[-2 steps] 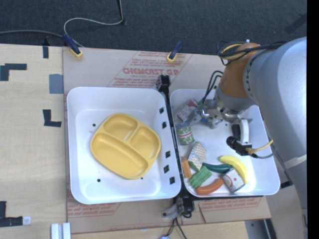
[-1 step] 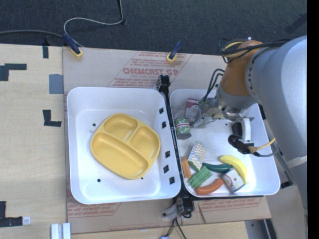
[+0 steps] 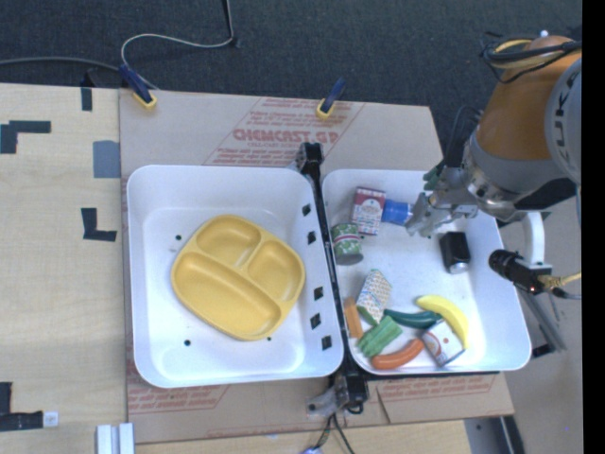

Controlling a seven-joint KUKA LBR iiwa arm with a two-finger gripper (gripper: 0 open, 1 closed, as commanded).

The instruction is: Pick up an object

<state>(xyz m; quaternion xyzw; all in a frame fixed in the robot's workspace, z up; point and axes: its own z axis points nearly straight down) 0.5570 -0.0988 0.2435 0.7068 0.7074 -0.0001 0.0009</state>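
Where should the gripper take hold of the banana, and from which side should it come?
Probably at the middle of the banana, from above, fingers across its narrow width. It lies flat and curved; toys crowd its left end, while its upper right side faces bare bin floor.

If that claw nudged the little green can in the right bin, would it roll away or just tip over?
The green can looks short and round and seems to stand upright, so a low push would likely slide it. A push near the top might tip it, and then it could roll. It stands beside the bin's left wall, with a red carton close by, so it probably wouldn't travel far.
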